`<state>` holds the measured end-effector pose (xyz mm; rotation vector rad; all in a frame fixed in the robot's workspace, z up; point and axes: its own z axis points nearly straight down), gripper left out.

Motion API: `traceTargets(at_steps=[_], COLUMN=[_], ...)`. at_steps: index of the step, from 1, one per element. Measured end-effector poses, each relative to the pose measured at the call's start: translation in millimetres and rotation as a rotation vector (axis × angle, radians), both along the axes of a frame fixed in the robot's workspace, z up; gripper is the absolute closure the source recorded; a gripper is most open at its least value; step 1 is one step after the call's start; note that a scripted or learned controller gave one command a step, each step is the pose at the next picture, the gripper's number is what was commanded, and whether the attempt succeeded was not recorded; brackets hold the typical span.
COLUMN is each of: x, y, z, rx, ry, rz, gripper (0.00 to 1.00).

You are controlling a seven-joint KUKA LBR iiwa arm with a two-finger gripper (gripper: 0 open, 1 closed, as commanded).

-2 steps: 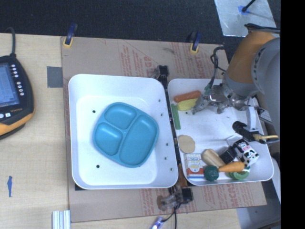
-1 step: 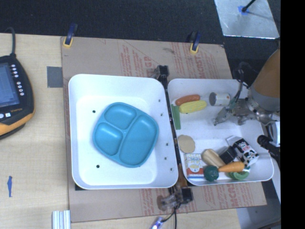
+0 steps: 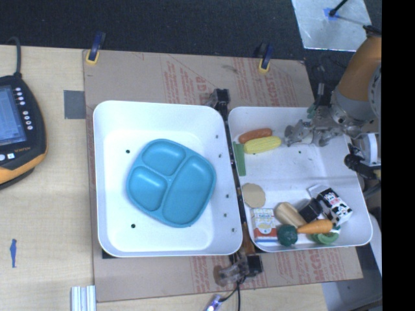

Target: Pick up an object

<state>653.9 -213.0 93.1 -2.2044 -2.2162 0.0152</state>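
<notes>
My gripper (image 3: 297, 135) hangs over the back of the right bin (image 3: 293, 173), just right of a yellow corn cob (image 3: 261, 145) and a red sausage (image 3: 255, 135). Nothing shows between its fingers. A green strip (image 3: 239, 159) lies along the bin's left wall. Toward the front lie a tan cookie (image 3: 253, 194), a small carton (image 3: 262, 221), a bread roll (image 3: 289, 214), a carrot (image 3: 316, 227), a broccoli piece (image 3: 287, 236), a black block (image 3: 310, 210) and a black-and-white cow-patterned piece (image 3: 334, 205).
The left bin (image 3: 110, 173) holds a blue divided plate (image 3: 171, 182). A teach pendant (image 3: 16, 129) lies on the bench at far left. Clamps (image 3: 94, 48) (image 3: 263, 56) pin the cardboard at the back. The grey arm (image 3: 360, 83) enters from the right.
</notes>
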Motion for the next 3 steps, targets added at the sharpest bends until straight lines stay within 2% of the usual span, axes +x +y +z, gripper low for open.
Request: traceTargets(at_steps=[1, 2, 3], x=[-85.4, -171.1, -112.7], y=[0.9, 0.9, 8.7], z=[80.3, 79.1, -2.0], rx=[-0.004, -0.004, -0.005], ry=[-0.016, -0.014, -0.014], rz=[-0.002, -0.001, 0.000], gripper=[0.00, 0.00, 0.00])
